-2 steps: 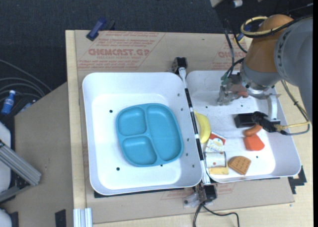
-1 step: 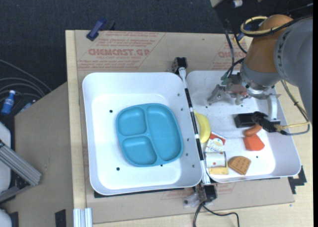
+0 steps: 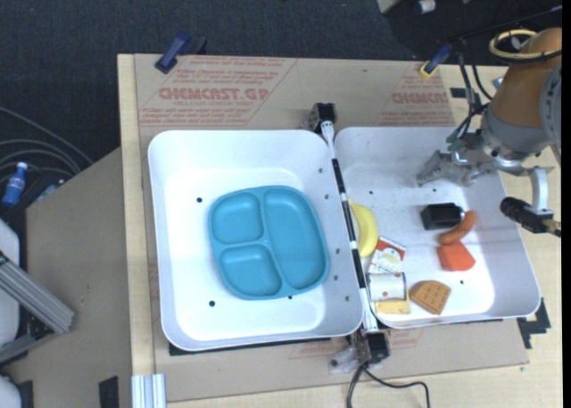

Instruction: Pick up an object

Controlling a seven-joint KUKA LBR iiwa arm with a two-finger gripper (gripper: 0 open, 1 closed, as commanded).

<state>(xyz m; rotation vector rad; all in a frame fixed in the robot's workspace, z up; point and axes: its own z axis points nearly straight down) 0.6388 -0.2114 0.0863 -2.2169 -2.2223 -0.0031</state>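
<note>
My gripper point(image 3: 453, 172) hovers over the far part of the right bin point(image 3: 508, 299), its fingers spread open with nothing between them. Just below it in the view lies a small black block point(image 3: 442, 215). Beside the block are an orange sausage-shaped piece point(image 3: 459, 227) and a red-orange chunk point(image 3: 457, 257). A yellow banana point(image 3: 363, 228) lies against the bin's left wall. Two small printed packets point(image 3: 387, 260) point(image 3: 388, 293) and a brown waffle-like cracker point(image 3: 430, 295) sit toward the near edge.
The left bin point(image 3: 178, 165) holds a blue divided plate point(image 3: 268, 241). A divider rail point(image 3: 339, 192) runs between the two bins. The grey arm with its orange band point(image 3: 522, 85) comes in from the upper right. A black cable end point(image 3: 526, 212) hangs at the right bin's edge.
</note>
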